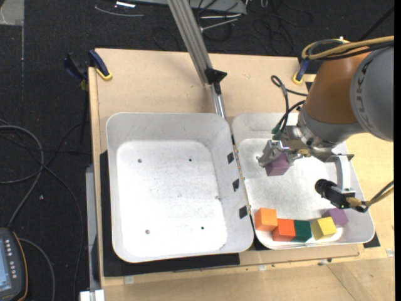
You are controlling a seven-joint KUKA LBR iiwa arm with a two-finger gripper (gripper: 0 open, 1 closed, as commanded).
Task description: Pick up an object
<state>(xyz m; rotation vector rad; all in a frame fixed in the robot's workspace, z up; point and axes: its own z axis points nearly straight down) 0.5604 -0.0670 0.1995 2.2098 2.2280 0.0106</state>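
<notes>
The claw [274, 158] pinches a purple block [277, 165] above the right bin [301, 190], away from other blocks [294, 227].

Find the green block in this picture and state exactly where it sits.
The green block sits in the right bin, along its near edge, in a row of blocks between the red block and the yellow block.

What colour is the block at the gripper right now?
Purple; the block sits at the gripper, clearest in the camera view.
</notes>
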